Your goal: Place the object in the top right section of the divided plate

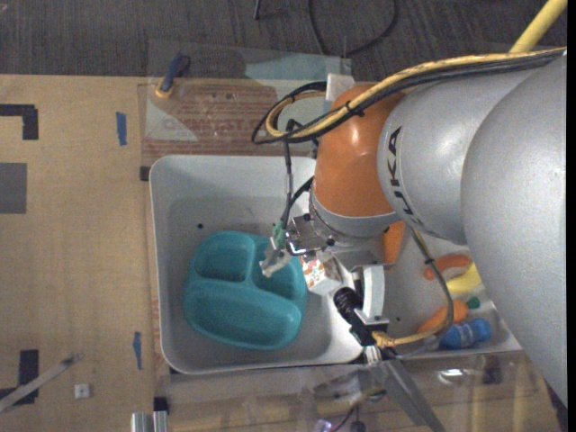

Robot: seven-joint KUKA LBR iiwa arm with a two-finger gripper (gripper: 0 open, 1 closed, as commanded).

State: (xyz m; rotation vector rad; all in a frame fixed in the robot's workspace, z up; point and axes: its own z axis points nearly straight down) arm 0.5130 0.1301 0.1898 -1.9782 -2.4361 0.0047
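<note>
From my seat I see two white bins side by side. The left bin [171, 241] holds one teal divided plate [241, 288], lying flat with three sections that I can count: two smaller ones along the side nearer the arm and one large one below. The right bin [504, 336] is mostly covered by the arm [468, 151], whose grey bulk and orange band [355, 165] fill the upper right of the view. Peeking out under the arm in that bin are an orange piece [393, 241], a yellow piece [468, 282], what looks like one orange carrot-shaped toy [443, 318] and one blue object [466, 334]; I would not swear to their exact shapes, as the arm hides most of each.

A black cable [297, 124] loops from the wrist across the top of the left bin, and a second cable with a yellow-tipped plug [360, 322] runs along the wall between the bins.

The gripper [279, 257] hangs over the plate's edge nearest the arm, right above the small section on that side. A small pale object [274, 261] sits at the fingertips there, touching or just over the plate's rim. The view is too cluttered for me to tell whether the claw is clamped on it or spread apart. Beside it, a small patterned red-and-white item [314, 273] sits just off the plate toward the arm.
</note>
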